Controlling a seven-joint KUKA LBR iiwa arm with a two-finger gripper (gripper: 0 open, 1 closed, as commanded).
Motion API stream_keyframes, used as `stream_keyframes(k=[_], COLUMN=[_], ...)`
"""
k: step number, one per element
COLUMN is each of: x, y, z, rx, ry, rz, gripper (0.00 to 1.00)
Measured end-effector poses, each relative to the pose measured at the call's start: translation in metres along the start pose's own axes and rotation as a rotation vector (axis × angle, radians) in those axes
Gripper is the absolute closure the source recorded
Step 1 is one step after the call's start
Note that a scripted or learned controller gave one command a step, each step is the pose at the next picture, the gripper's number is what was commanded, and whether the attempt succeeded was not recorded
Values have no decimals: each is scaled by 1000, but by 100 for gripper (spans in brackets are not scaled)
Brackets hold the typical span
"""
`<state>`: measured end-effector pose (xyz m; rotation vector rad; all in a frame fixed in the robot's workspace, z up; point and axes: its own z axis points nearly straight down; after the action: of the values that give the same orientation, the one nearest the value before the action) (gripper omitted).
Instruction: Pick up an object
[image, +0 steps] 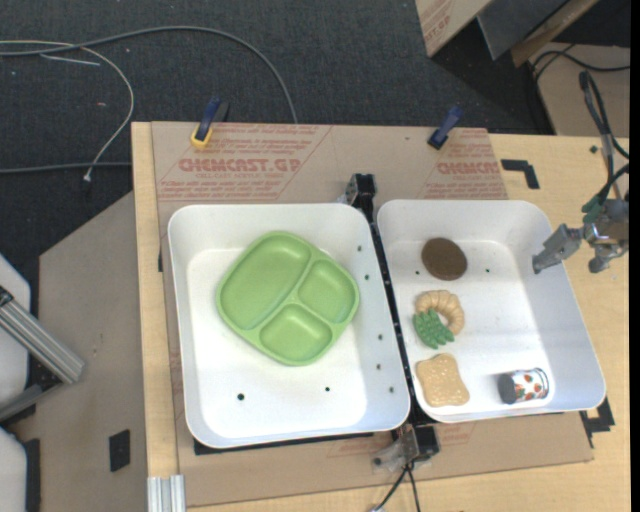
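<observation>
Dark carpet (330, 60) surrounds a tan bench (110, 300), with thin grey cables (120, 70) trailing across the floor at far left. A brown cardboard sheet (330, 160) printed with red lettering covers the bench top and is fastened at its far edge by two blue clamps (208, 118).

Left bin (200, 400): white and shallow. It contains one green divided plate (288, 297) with three compartments, lying flat and turned at an angle, near the centre of the bin. Nothing sits on the plate.

Right bin (570, 340): white, touching the left bin along a black joint. Its left half holds four items in a rough line from far to near: a dark brown round disc (443, 258); a tan ring-shaped piece (447, 306) with a small green ridged item (433, 328) lying against its near-left side; and a tan toast-shaped slice (442, 381) near the front wall. A small can (522, 386) with a red-and-white pattern lies on its side in the near-right corner, well apart from the slice.

Gripper (580, 243): at the far-right rim of the right bin, beside the frame's right edge. Its metal fingers (552, 250) are spread apart with nothing between them. It touches none of the objects.
</observation>
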<state>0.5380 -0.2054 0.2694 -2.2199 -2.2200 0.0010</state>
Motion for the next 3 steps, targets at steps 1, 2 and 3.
stream_keyframes(k=[1,2,3], x=[0,2,6], y=[0,3,5], z=[0,46,88], rx=[-1,1,2], ry=[0,1,1], rz=[0,0,0], gripper=[0,0,0])
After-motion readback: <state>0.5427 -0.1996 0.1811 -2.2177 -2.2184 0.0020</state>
